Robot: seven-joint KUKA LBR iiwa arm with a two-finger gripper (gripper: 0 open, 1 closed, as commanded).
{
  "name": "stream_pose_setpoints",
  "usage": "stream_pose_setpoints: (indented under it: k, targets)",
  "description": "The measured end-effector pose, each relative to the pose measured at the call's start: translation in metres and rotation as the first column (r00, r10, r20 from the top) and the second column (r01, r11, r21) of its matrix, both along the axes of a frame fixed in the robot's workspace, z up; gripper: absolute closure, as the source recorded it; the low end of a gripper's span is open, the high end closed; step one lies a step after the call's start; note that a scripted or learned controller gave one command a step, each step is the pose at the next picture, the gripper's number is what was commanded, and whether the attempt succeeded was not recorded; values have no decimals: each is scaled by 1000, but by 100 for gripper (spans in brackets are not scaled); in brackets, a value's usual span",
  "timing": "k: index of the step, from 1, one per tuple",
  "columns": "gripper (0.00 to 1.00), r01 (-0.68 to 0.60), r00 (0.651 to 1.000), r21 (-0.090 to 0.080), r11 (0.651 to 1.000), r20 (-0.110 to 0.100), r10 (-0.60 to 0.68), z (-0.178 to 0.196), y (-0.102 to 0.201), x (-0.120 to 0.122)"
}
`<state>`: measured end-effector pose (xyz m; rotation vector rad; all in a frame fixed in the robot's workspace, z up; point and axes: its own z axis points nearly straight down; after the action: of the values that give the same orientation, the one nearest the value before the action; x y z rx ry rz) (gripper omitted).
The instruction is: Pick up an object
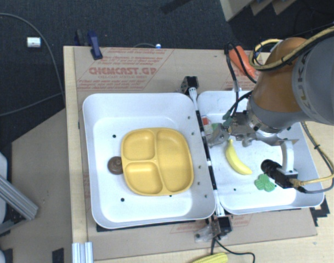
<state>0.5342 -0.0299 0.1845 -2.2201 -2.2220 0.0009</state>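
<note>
A yellow banana [237, 161] lies in the right bin [254, 201], its upper tip pointing toward the arm. My gripper [225, 133] hangs low over the left part of that bin, just above the banana's upper tip and close to the wall between the bins. Nothing shows between its fingers. A small green object [264, 183] lies right of the banana, near the bin's front. A small red and green piece [207, 127] sits by the dividing wall, left of the gripper. The arm's grey and orange body hides the bin's back right part.
The left bin [101, 196] holds a yellow divided plate [156, 161] in its middle. A small brown round thing [115, 165] lies against the plate's left edge. An orange item [243, 63] rests on the bench behind the right bin.
</note>
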Motion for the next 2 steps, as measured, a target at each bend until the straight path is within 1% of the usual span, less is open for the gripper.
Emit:
stream_pose_setpoints:
  k: [1, 2]
  targets:
    - [0, 2, 1000, -1, 1000, -2, -2, -79, -67, 0]
    - [0, 0, 1000, 1, 1000, -2, 0, -100, -65, 6]
